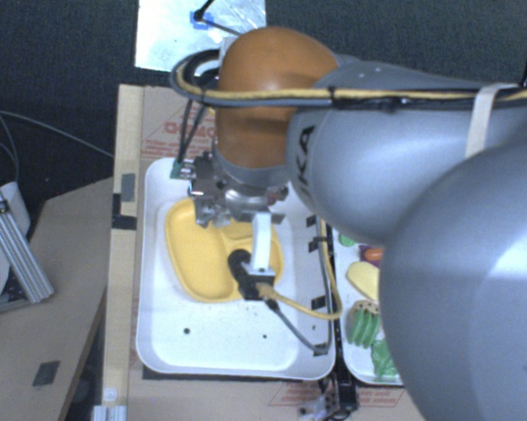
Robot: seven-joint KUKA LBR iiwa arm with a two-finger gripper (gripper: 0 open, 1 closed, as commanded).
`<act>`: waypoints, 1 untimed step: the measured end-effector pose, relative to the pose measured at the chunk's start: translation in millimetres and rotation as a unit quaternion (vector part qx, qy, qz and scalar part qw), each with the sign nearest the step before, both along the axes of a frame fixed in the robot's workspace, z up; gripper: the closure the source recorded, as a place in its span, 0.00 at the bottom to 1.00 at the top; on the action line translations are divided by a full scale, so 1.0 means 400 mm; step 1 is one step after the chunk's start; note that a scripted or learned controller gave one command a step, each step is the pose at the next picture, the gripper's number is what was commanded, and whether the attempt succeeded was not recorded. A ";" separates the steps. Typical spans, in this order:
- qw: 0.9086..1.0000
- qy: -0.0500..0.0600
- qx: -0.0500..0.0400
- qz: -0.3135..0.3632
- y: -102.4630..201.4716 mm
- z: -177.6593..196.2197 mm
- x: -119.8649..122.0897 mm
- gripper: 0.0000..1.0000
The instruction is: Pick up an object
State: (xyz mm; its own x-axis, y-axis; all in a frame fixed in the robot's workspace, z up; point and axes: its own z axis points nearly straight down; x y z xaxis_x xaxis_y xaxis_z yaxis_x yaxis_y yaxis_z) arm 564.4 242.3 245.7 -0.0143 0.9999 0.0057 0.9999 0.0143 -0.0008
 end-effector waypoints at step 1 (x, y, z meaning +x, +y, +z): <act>1.000 0.004 -0.004 -0.005 -0.019 -0.106 -0.206 1.00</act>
State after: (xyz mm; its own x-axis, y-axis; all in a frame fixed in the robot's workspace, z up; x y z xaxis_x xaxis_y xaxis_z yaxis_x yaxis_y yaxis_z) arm 481.9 234.8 203.5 -0.0041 1.0000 -0.0016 0.9999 0.0040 -0.0094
